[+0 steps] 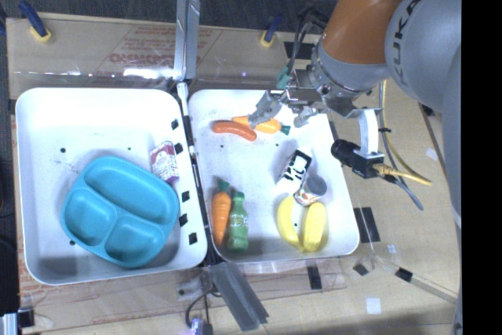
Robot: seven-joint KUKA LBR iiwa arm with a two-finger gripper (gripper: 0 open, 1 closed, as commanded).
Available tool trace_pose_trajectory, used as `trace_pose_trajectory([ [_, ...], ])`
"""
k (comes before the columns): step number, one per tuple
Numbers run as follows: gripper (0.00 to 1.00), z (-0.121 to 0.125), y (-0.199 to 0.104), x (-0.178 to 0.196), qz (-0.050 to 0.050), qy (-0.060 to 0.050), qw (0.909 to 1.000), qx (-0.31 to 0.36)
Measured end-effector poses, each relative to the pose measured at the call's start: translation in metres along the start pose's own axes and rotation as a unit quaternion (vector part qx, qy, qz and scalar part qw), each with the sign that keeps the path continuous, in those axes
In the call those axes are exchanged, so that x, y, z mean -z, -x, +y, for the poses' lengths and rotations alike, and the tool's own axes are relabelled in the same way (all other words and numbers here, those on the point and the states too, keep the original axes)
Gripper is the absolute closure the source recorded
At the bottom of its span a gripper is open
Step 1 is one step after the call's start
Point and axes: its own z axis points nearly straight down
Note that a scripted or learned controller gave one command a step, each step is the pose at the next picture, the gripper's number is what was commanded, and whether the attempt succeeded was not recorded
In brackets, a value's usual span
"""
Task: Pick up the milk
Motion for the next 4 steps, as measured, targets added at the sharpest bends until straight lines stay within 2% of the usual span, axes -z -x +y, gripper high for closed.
trace_pose_trajectory([
  [1,0.00,-0.005,0.077,-0.018,0.000,0.000,0.9984,-0.057],
  [2,0.00,-0.028,0.104,-0.171,0.000,0.002,0.9977,-0.067],
  [3,1.00,-0.028,0.103,-0.162,0.000,0.001,0.9979,-0.065],
  [4,1.00,-0.033,0.081,-0.156,0.001,-0.001,0.9999,-0.016],
])
